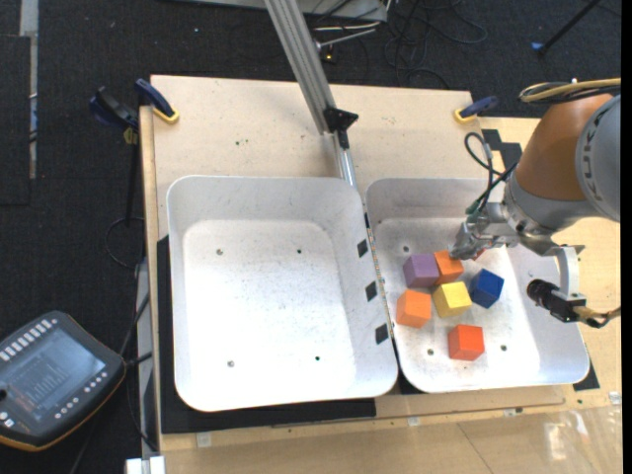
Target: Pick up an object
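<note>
Coloured blocks are lying clustered in the right bin point(553, 358), right of frame centre: purple block point(422, 270), yellow block point(453, 297), blue block point(487, 286). Gripper point(472, 242) is hovering just above them.

Lighting: bright, even, overhead; soft shadows inside the white bins point(265, 200). Focus: fairly sharp; bench point(247, 117) corners slightly dimmer.

Two bins side by side: left bin point(267, 284) beside right bin point(553, 363). Blocks point(449, 299) clustered in right bin's middle; gripper point(472, 243) just behind them, arm point(568, 166) from right.
</note>
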Tool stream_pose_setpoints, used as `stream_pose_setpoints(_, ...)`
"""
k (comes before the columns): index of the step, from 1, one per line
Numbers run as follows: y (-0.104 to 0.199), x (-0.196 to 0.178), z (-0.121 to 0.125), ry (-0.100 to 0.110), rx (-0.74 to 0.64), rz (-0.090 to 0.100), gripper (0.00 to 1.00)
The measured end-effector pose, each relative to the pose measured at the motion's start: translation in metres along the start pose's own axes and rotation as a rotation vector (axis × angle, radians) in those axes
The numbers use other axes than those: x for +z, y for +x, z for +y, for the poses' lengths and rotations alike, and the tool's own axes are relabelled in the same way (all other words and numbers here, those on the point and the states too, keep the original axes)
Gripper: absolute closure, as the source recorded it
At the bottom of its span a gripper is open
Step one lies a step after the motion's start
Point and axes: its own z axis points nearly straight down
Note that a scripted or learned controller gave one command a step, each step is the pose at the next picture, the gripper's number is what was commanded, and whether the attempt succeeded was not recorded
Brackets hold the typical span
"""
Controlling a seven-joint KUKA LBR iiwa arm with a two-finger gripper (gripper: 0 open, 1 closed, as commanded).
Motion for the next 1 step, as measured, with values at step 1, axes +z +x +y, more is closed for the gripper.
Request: stream_pose_setpoints(1, -0.0019, -0.0537, -0.0073, 0.021, -0.002, 0.004, 1.0)
